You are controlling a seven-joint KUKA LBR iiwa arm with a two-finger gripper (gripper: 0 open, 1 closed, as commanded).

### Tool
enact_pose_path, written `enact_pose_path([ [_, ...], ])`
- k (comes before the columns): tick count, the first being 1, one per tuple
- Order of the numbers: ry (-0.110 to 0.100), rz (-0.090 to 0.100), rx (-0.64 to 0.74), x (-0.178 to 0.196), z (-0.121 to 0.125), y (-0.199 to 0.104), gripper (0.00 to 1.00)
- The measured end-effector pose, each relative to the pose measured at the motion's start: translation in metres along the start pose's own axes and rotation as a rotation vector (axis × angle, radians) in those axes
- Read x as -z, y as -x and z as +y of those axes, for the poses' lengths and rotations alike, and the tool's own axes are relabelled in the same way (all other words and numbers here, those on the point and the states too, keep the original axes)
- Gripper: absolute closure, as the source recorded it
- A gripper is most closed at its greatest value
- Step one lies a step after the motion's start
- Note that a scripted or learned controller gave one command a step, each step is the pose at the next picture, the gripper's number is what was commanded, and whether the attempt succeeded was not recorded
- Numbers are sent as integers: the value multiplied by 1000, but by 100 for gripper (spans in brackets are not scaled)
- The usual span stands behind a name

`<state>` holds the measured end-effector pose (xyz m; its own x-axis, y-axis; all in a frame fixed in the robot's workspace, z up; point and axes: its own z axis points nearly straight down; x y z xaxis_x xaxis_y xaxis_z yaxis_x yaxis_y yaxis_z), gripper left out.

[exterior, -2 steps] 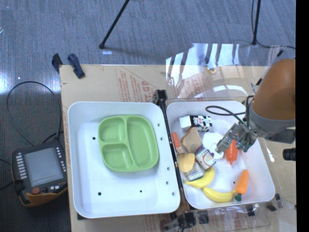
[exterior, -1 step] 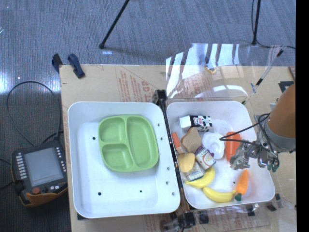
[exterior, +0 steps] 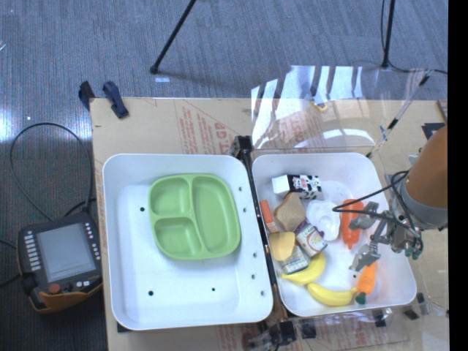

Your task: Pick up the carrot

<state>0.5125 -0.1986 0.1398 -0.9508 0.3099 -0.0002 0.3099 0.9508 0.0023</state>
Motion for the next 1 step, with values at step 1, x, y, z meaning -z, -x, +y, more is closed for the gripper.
enact_pose_path([
  [1, 1, -15, -58, -50, -4, -32, 0],
])
